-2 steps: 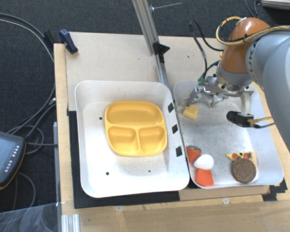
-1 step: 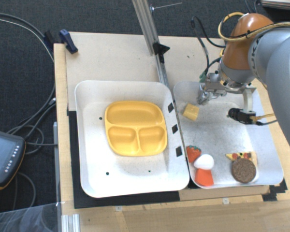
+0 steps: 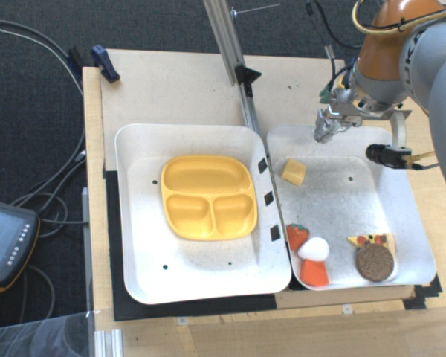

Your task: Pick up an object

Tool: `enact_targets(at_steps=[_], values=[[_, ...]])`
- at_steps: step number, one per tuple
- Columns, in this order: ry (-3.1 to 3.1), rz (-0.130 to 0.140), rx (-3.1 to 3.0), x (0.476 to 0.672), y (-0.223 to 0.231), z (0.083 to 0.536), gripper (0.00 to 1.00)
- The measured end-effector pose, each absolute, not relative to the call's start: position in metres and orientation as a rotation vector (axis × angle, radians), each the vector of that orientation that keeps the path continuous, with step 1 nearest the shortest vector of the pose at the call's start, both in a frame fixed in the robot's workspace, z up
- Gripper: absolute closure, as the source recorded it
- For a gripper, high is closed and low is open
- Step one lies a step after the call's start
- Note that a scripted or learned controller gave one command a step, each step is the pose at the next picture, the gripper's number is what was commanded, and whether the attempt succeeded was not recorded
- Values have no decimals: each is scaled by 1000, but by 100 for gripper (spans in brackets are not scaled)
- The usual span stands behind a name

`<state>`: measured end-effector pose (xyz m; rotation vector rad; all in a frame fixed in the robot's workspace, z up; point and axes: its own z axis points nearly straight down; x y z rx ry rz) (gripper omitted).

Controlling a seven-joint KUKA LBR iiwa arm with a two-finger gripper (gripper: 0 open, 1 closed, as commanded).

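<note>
A single fixed camera looked down at a slant on the tabletop (image 3: 171, 88), far enough back to take in both white bins: the left bin (image 3: 134, 199) toward nine o'clock, the right bin (image 3: 401, 214) toward three. The arm (image 3: 401, 43) entered from about two o'clock. Dark floor lay at twelve.

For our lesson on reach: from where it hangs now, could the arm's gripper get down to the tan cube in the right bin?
Probably yes. The gripper hangs over the right bin's far edge, and the tan cube lies alone on bare floor with nothing on it.
</note>
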<state>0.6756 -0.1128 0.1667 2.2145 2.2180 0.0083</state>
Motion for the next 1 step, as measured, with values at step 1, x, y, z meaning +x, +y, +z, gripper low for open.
enact_targets(at_steps=[1], values=[[2219,9,2214,678,-108,232,100]])
